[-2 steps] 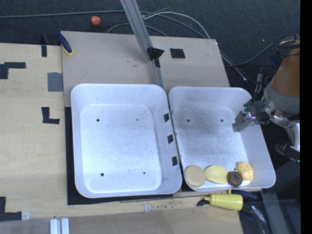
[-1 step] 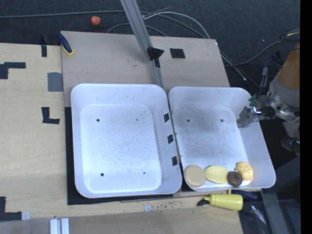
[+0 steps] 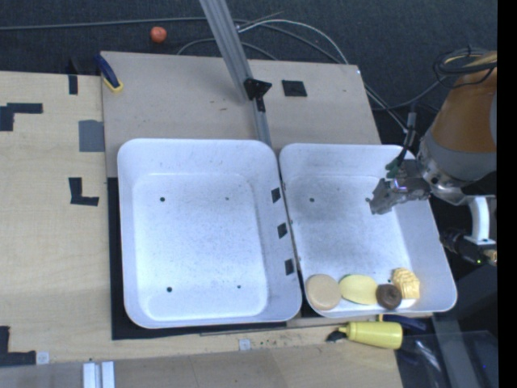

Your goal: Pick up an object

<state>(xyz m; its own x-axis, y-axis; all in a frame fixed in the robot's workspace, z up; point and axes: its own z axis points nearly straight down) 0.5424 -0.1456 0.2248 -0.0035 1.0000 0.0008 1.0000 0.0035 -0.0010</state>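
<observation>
The objects cluster at the lower edge of the right-hand shallow white plastic bin (image 3: 355, 217): a tan round disc (image 3: 322, 291), a pale yellow oval piece (image 3: 358, 288), a small dark brown ring (image 3: 388, 297) and a yellow ridged block (image 3: 406, 283). The grey gripper (image 3: 386, 199) hangs over the bin's right middle, well apart from them. It should travel toward the frame's bottom, centre over one piece, then descend. Whether it is spread or closed I cannot tell; nothing visibly sits in it.

You're looking at two white bins (image 3: 202, 156) of smooth, slightly glossy plastic, speckled with dark flecks (the right one (image 3: 339, 162) more so). The bench (image 3: 40, 217) at frame left looks like matt pale wood. The slanted bar (image 3: 226, 31) at top reads as dull grey metal.
</observation>
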